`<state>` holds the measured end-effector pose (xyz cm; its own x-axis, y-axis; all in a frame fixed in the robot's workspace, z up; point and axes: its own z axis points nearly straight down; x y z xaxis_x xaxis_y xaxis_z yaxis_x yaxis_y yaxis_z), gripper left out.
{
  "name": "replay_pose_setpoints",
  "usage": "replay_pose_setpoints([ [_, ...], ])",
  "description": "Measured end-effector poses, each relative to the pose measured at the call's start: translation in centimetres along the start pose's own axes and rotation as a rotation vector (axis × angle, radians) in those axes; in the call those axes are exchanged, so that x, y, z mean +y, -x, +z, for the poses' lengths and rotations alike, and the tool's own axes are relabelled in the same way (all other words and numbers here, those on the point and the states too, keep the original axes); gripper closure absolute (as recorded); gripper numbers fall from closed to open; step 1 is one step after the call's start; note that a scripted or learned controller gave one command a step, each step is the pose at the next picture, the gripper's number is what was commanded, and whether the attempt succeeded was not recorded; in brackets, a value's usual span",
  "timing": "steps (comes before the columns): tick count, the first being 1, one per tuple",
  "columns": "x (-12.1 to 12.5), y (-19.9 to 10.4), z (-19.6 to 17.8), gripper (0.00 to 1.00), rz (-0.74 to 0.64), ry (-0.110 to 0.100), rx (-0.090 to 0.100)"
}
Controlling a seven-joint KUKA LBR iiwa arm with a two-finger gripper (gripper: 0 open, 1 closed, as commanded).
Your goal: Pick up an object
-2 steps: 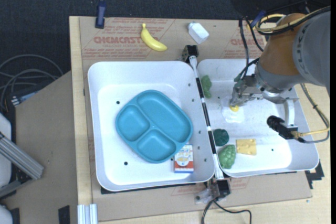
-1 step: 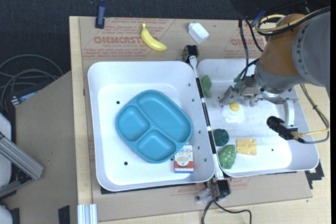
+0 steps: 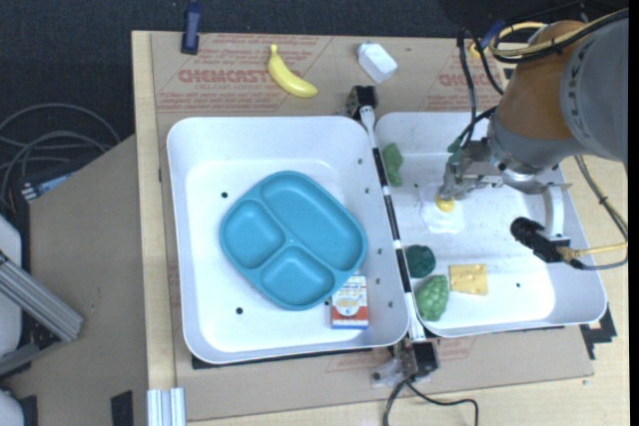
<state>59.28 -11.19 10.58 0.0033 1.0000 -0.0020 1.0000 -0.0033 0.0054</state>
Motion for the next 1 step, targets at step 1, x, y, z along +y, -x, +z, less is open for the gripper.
replay_pose_setpoints([
  [1,-0.01,0.00,0.02,0.00,0.000,-0.001,0.000],
])
